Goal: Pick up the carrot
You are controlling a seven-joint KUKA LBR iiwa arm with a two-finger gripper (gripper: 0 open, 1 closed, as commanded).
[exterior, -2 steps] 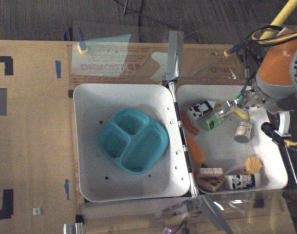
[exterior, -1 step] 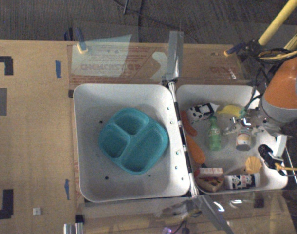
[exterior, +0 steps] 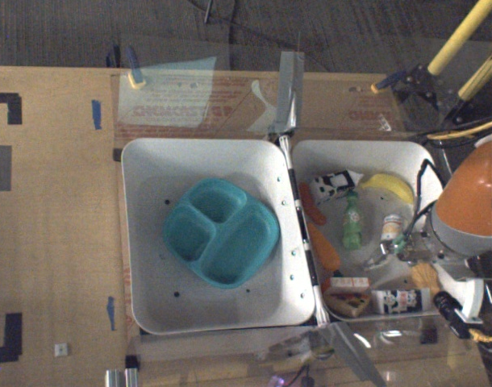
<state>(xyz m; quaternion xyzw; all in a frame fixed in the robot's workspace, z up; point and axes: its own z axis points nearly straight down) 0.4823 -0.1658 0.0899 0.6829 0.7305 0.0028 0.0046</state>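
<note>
Orange and tapered, the carrot [exterior: 324,248] lies in the right bin [exterior: 419,153], hard against that bin's left wall, its length running from upper left to lower right. Just above it sits a smaller reddish piece [exterior: 312,205], also along the wall, and just below it a small flat box [exterior: 348,283] and a brown item [exterior: 348,303]. The gripper [exterior: 394,250] hangs low over the middle of the same bin, to the right of the carrot and apart from it, with a green bottle [exterior: 352,222] between the two and a small jar [exterior: 392,228] close by its tip. How the jaws stand cannot be told at this size and blur, and nothing can be made out in their hold; the carrot plainly rests on the bin floor, untouched. The teal divided plate [exterior: 222,232] sits alone in the left bin [exterior: 149,168]. By my reading the task is in its approach step, with the grasp not yet begun. The next move calls for a shift leftward toward the bin wall, the jaws turned to close across the carrot's narrow width. The wall leaves little room on that side, and the neighbouring bottle and box crowd the descent.
</note>
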